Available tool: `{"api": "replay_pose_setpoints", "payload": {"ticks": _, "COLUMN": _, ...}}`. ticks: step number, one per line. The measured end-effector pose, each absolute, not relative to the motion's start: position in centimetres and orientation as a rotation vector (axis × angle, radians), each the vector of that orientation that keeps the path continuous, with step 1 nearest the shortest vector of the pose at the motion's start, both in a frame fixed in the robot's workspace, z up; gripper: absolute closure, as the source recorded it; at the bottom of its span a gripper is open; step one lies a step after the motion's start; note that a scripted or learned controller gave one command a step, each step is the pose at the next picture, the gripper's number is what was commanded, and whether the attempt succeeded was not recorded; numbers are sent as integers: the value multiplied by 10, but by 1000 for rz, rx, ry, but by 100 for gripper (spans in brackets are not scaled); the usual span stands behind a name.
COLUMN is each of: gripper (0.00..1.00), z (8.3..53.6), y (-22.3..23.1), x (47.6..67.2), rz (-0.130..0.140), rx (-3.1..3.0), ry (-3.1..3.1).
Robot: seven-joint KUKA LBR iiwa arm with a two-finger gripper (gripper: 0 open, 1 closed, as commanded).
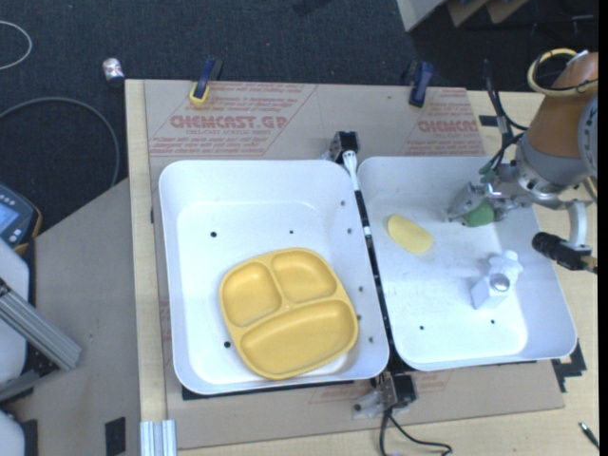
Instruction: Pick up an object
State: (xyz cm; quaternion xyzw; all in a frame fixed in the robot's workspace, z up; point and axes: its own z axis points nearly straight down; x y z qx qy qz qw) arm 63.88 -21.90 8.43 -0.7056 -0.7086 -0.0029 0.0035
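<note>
Claw [472, 209] grips one green object [480, 214]; one yellow oval [409, 234] lies diagonally, one white fitting [496, 279] nearby.

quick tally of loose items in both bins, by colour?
Yellow: 2, the divided plate in the left bin and a small lump in the right bin.
Green: 1, a small piece by the gripper.
White/grey: 1, a small fitting.
Total: 4
</note>
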Motion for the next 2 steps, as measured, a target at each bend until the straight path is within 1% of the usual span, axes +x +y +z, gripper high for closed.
{"api": "replay_pose_setpoints", "payload": {"ticks": 1, "gripper": 100, "z": 96, "y": -223, "x": 637, "rz": -2, "rx": -2221, "ry": -2226}}
{"api": "replay_pose_setpoints", "payload": {"ticks": 2, "gripper": 100, "z": 172, "y": -158, "x": 648, "rz": -9, "rx": -2219, "ry": -2233}}
